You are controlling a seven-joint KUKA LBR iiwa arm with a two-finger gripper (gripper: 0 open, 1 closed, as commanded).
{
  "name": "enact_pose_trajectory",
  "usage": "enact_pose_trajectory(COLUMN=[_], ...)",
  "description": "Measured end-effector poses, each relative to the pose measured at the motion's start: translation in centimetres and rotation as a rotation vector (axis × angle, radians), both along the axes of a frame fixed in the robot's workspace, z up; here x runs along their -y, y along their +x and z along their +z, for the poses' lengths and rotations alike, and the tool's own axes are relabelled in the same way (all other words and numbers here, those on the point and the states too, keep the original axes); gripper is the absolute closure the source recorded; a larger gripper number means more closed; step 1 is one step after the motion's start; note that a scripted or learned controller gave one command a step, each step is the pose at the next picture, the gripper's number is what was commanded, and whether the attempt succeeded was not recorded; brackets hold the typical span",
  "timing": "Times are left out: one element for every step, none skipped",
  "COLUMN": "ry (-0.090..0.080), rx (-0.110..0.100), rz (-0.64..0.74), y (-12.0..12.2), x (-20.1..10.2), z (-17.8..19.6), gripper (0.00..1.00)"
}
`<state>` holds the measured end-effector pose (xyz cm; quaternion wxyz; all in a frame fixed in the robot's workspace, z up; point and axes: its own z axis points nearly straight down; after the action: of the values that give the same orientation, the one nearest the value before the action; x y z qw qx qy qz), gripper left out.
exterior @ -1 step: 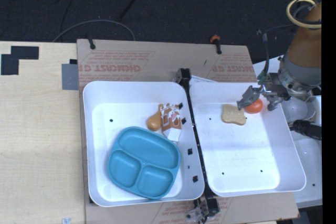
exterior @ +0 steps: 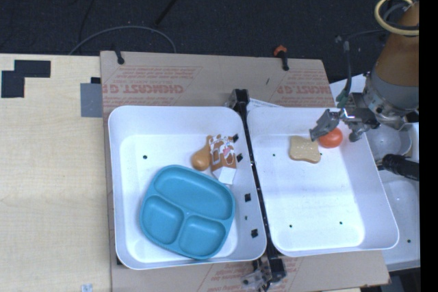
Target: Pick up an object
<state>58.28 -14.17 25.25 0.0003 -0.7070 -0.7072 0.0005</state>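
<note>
Your gripper (exterior: 335,128) sits at the upper right of the frame, low over the back of the right bin (exterior: 373,229), with a red-orange ball (exterior: 331,139) right at its tip; you cannot tell from this slanted view how far the fingers are parted or whether the ball is actually between them, so treat the grasp as unproven. Now sweep from the left of the frame. The left bin (exterior: 126,167) carries a blue divided plate (exterior: 186,210) lying flat across its lower half, probably too wide and flat for a two-finger pinch, which would explain why the arm is not there. Just above the plate's upper right corner, a small orange-brown piece (exterior: 201,158) and a patterned white-and-brown item (exterior: 223,152) crowd against the divider (exterior: 248,167), a cluttered spot where fingers have little room. Cross the divider and you find a tan, bread-like piece (exterior: 304,149) lying flat in the upper part of the right bin, just beside the ball and to its left. The ball stands apart from the bin walls and is compact, so it looks the easiest target; judge the pick as at the closing stage, with the ball liable to roll toward the bread piece if nudged.
</note>
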Motion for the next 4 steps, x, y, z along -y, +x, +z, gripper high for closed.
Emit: enact_pose_trajectory(ry=[0.001, 0.002, 0.002, 0.002], rx=[-0.006, -0.006, -0.005, -0.003], rz=[0.0, -0.001, 0.002, -0.003], y=[0.8, 0.2, 0.9, 0.9], x=[0.4, 1.1, 0.5, 0.6], z=[-5.2, -10.4, -15.7, -14.4], gripper=[0.0, 0.0, 0.0, 1.0])
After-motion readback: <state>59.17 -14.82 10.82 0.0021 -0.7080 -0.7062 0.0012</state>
